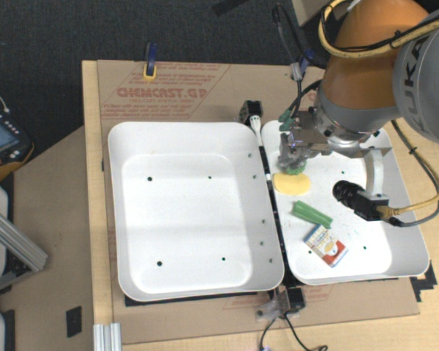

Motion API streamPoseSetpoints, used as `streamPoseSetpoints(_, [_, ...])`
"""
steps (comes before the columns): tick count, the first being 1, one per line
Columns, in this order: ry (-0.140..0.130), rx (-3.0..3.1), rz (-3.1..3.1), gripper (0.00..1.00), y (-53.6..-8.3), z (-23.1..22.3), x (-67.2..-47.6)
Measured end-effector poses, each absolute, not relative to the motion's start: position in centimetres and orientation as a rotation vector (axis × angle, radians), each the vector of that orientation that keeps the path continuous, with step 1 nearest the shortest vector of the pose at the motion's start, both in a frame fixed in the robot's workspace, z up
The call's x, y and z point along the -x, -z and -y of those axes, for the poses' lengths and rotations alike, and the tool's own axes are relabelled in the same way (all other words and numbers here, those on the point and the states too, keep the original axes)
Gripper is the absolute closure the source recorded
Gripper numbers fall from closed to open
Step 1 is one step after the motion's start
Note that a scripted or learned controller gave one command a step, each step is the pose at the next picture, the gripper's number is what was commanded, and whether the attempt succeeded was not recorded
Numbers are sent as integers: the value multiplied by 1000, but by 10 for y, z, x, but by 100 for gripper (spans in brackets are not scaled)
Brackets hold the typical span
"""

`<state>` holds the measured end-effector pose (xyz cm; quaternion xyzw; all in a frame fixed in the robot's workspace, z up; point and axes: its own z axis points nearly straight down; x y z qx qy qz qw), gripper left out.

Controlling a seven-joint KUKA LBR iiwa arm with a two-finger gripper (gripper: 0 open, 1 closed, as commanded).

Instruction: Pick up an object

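Observation:
My gripper [293, 163] hangs low over the upper left part of the right bin [402, 225], directly above a small green object [295, 172] that peeks out under the fingertips. Just below it lies a flat yellow oval piece [293, 185]. A green stick-shaped object [311, 214] lies lower in the bin, and a small card box with red, white and blue print [325, 245] sits below that. The bulky orange wrist hides most of the bin's upper part.
The left bin [132, 167] sits beside the right one, their rims meeting along a central divider. A black cylindrical part with a cable [358, 199] reaches into the right bin from the right. A cardboard sheet [168, 86] lies under both bins.

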<state>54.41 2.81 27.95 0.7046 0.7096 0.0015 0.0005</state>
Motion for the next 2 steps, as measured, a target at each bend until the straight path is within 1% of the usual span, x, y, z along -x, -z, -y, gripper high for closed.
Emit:
streamPoseSetpoints(1, [-4,-2213,-2228,100,-269,-93,-559])
streamPoseSetpoints(2, [10,-2230,-2221,100,-233,-59,-526])
